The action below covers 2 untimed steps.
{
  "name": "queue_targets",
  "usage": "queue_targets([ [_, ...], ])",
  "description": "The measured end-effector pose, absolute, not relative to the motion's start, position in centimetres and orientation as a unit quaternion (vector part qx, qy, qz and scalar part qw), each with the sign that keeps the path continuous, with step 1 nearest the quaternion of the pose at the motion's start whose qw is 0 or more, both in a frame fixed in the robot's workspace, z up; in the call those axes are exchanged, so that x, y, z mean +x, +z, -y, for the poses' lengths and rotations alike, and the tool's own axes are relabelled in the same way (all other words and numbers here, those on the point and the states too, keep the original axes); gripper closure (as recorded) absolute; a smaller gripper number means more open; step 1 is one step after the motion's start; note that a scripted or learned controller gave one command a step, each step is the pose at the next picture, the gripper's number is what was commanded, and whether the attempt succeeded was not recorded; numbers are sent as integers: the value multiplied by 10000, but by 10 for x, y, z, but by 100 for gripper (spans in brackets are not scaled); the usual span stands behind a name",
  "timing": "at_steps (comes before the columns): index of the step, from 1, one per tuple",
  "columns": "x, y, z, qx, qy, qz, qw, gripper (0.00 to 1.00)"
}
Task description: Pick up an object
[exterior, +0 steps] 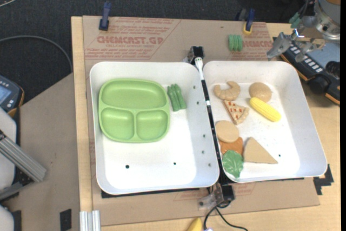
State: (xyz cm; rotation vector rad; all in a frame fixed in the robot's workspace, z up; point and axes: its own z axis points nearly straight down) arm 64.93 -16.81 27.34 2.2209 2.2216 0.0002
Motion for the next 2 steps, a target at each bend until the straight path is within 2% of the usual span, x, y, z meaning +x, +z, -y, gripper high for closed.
queue_targets([
  [1, 661, 109, 221, 7085, -36, -7057, -46, 0],
  [2, 670, 89, 199, 7058, 23, -7084, 28, 0],
])
